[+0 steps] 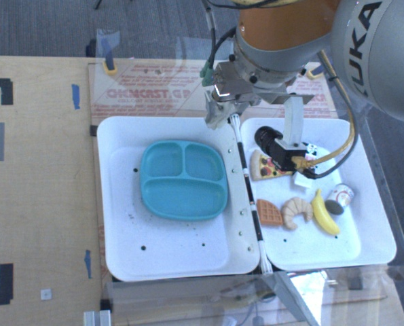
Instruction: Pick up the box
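Note:
A small white box (303, 179) lies in the right bin (364, 250), just right of the pizza slice, partly hidden by the robot's cable. The gripper (218, 114) hangs under the grey wrist at the back end of the divider between the two bins. It is up and to the left of the box, well apart from it, and I see nothing held in it.
The right bin also holds a pizza slice (264, 166), a waffle (269, 214), a croissant (297, 211), a banana (324, 213) and a small grey-and-white round thing (338, 198). A teal divided plate (184, 180) lies in the left bin (120, 236).

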Tool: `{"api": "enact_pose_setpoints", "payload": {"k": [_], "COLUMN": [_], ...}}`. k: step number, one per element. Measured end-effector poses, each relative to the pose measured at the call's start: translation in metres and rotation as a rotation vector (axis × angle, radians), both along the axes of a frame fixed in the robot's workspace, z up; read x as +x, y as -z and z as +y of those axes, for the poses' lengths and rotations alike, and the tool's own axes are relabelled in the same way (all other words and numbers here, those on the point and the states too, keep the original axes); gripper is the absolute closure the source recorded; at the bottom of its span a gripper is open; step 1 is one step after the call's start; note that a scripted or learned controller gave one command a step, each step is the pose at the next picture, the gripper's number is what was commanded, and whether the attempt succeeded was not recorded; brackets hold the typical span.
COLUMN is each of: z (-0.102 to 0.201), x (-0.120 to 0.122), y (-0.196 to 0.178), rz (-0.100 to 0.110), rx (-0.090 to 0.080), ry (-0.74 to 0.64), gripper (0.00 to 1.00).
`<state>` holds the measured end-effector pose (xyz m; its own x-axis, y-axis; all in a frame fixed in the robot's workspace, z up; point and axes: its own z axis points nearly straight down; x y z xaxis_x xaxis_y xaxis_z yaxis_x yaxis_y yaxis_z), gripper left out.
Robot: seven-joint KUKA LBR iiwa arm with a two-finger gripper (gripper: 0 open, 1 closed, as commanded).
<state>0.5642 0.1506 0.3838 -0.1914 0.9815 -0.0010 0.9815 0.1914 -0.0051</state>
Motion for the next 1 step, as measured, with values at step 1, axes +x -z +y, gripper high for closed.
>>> {"api": "enact_pose_setpoints", "payload": {"k": [1], "z": [0.0625], "x": [0.0312], "y": [-0.0496], "rz": [-0.005], "rx": [0.001], "ry": [0.087], "gripper": [1.0]}}
